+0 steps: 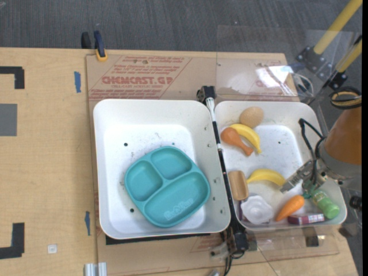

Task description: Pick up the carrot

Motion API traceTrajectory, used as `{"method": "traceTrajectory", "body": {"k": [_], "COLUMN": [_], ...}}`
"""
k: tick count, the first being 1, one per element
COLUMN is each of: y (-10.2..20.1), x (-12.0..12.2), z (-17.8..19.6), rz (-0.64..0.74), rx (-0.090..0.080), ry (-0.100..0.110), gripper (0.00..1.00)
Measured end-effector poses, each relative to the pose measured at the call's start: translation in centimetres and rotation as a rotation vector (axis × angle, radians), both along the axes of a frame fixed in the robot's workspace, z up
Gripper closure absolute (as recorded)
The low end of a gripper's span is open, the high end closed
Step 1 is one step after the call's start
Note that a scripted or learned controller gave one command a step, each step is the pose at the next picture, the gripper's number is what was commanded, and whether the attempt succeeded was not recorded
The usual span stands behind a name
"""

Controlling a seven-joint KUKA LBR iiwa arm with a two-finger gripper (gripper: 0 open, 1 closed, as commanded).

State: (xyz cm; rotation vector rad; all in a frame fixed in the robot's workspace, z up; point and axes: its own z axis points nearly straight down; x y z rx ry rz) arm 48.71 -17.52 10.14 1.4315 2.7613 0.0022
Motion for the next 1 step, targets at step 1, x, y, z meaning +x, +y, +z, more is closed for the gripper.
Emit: {"method": "traceTrajectory", "body": {"k": [1], "y": [0.02], "x": [-0.03], "z": [-0.05], "rz": [0.000], "rx": [0.001], "ry": [0.001], "gripper": [0.00]}}
